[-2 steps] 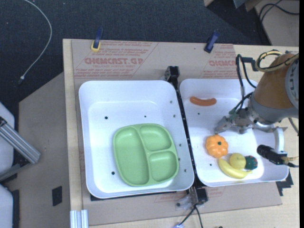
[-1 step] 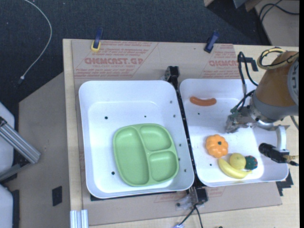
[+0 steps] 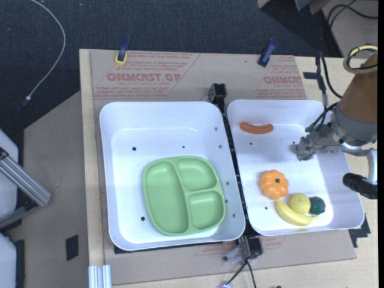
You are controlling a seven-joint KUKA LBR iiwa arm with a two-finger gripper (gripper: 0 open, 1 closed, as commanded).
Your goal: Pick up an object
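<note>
- The gripper (image 3: 304,149) hangs low in the right bin (image 3: 282,110); jaw state cannot be told.
- The pumpkin (image 3: 273,183) looks light, smooth, probably rigid; gripping across its round middle seems best.

Two bins sit side by side on the bench. A divided tray (image 3: 183,195) lies in the left bin (image 3: 120,125), toward its near side. In the right bin (image 3: 270,110), a sausage (image 3: 257,127) lies at the far end. A pumpkin (image 3: 273,184) sits nearer, and a banana (image 3: 292,213) lies just before it, touching a lemon (image 3: 300,203). The gripper (image 3: 305,149) hangs over the right bin's right side, right of the sausage, behind the lemon.
</note>
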